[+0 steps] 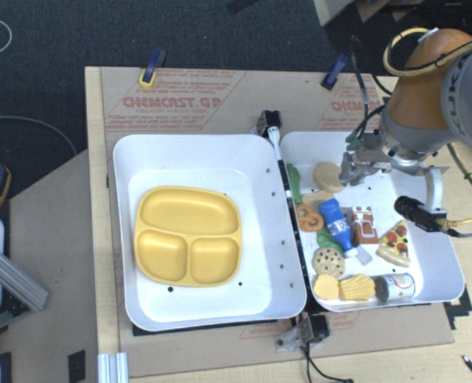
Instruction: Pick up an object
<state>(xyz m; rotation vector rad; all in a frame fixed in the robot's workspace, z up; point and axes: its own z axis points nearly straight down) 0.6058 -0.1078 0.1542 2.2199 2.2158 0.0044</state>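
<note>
The right white bin (451, 266) holds several small toy foods: a blue bottle (336, 223), a pizza slice (395, 245), a brown pretzel (308, 218), a chocolate-chip cookie (328, 259), a yellow cheese piece (343, 287), a tan round disc (327, 175) and a small can (395, 284). My gripper (354, 169) hangs over the bin's upper part, just right of the tan disc. Nothing is visible between its fingers. The arm comes in from the right, its orange band above the wrist.
The left white bin (132, 159) holds a yellow three-compartment tray (189, 234). A green piece (294, 183) lies along the right bin's left wall. Blue clamps (151, 68) hold the cardboard base at the back. Black cables run beside the arm.
</note>
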